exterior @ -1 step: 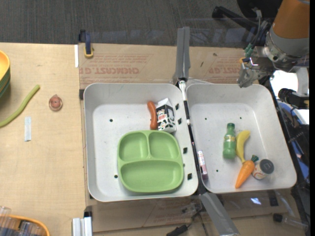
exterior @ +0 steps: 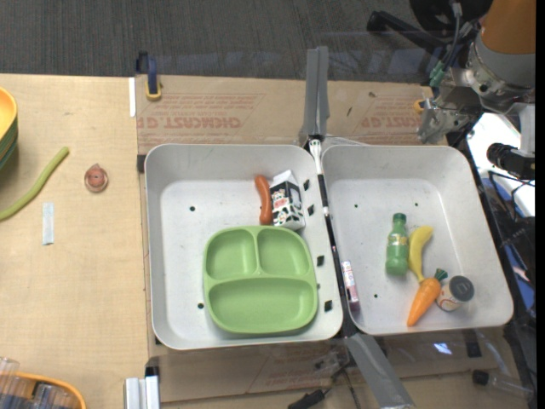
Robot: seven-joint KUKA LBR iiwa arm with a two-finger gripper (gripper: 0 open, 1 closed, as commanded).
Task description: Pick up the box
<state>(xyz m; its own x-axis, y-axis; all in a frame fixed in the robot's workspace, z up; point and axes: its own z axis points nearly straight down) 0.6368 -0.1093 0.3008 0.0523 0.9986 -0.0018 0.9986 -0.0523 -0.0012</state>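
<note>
I see the box in the left bin, near its back right corner, printed black and white and tipped at an angle. My tool hangs above the far rim of the right bin, well apart from the box; I cannot tell how it is set from this view.

Risks, as I judge them:
- The sausage lies just beside the box on its left and could be caught in the grasp.
- The green plate sits just in front, its rim crowding a low approach.
- The divider wall between the bins is near on the right, leaving little room on that side.
- The tilted box may slip when pinched.

In the right bin, well clear: a green bottle, banana and carrot.
</note>
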